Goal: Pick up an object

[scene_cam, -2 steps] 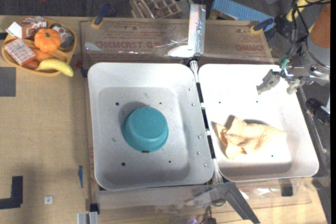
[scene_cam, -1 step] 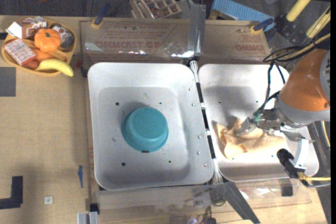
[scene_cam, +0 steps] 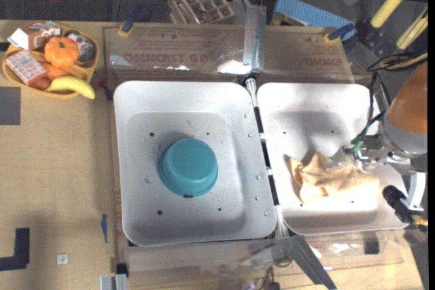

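1. A crumpled tan cloth [scene_cam: 331,177] lies in the right bin [scene_cam: 299,105], toward its lower half and closer to the right wall than the left.
2. The gripper [scene_cam: 348,157] sits low at the cloth's upper right edge, touching or almost touching the fabric. Whether it is spread or closed, and whether any cloth is caught in it, cannot be told.
3. The arm [scene_cam: 408,119] comes in over the right bin's right rim, crowding that side.
4. The bin floor above and to the left of the cloth is bare white, so there is open room toward the top wall and the left wall.
5. The cloth's lower edge lies near the bottom wall, with only a narrow strip of floor between them.
6. The left bin [scene_cam: 136,105] holds a teal bowl [scene_cam: 189,166], upside down near its centre, with free floor all round it.
7. A basket of toy food [scene_cam: 49,59] stands on the bench well left of both bins.
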You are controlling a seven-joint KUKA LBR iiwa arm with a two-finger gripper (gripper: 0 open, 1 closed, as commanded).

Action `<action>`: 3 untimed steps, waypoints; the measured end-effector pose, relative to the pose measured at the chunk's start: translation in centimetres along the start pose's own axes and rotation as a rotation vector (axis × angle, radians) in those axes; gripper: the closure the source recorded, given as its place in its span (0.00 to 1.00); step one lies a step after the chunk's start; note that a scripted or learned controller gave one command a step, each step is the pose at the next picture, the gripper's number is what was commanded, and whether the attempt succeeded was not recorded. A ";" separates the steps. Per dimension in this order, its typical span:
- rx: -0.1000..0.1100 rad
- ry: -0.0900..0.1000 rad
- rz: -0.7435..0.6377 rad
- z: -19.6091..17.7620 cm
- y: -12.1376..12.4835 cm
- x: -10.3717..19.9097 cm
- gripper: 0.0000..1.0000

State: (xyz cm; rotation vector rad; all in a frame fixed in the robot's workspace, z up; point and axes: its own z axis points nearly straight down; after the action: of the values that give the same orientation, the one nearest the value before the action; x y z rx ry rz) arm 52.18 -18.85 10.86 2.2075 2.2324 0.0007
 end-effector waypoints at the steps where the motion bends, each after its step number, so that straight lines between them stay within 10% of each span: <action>1: -0.013 -0.004 -0.092 1.7 -0.3 5.0 0.00; 2: -0.013 -0.005 -0.233 1.7 1.3 5.1 0.00; 3: 0.001 0.000 -0.095 -4.7 3.1 2.8 0.00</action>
State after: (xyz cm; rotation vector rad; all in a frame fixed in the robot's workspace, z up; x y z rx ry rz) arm 55.23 -16.04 15.60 2.0996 2.3357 -0.0008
